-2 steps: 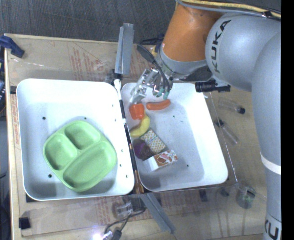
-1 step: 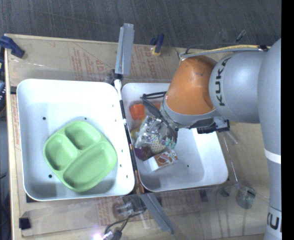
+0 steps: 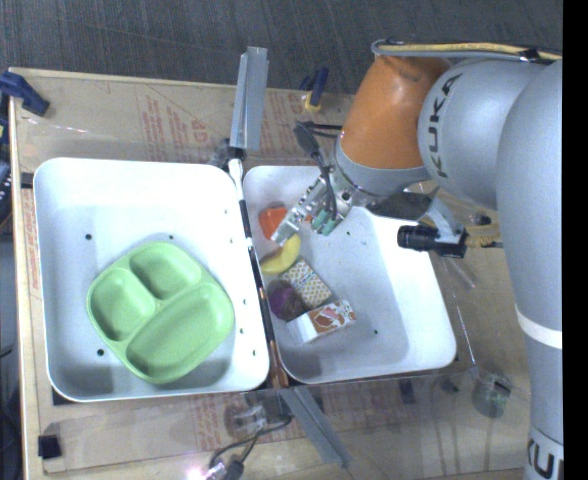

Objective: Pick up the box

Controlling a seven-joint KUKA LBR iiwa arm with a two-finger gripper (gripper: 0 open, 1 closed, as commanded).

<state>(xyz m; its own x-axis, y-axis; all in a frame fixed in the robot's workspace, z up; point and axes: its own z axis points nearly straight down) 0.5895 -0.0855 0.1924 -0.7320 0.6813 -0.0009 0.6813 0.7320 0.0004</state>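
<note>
Arm [image 3: 494,158]: grey with an orange band, it reached in from 3 o'clock and bent over the top of the right bin.
Bench [image 3: 124,108]: a bare wooden board under both bins.
Left bin [image 3: 64,198]: white and shallow, toward 9 o'clock.
Right bin [image 3: 414,318]: white and shallow, just beside the left bin on its 3 o'clock side.
Plate [image 3: 161,311]: green, with three compartments, it lay at the 6 o'clock end of the left bin.
Gripper [image 3: 314,213]: it hung over the 11 o'clock corner of the right bin, above the pile; whether the fingers stood apart or together could not be told, and nothing showed between them.
Box [image 3: 329,319]: small, with a red and white print, it lay tilted on the floor of the right bin, at 5 o'clock from the gripper and apart from it.
Patterned packet [image 3: 309,283]: touching the box at its 11 o'clock.
Purple thing [image 3: 284,301]: dark and rounded, at 9 o'clock of the box.
Banana [image 3: 282,256]: yellow, just below the gripper.
Orange thing [image 3: 272,218]: at 9 o'clock of the gripper.
</note>
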